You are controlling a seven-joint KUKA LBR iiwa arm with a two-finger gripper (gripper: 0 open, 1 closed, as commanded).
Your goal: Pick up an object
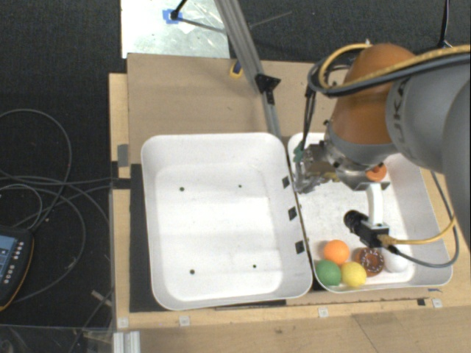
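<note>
So from my screen the gripper (312, 169) hangs over the right bin's (427, 197) far left corner. I can't tell its state. The orange ball (336, 251), green ball (329, 273) and yellow ball (354, 274) cluster at the near edge, toward the camera from it.

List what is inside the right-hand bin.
In the right bin, near its front edge: an orange ball, a green ball, a yellow ball and a brown doughnut-like piece. An orange object peeks out further back. The arm covers the rest.
</note>
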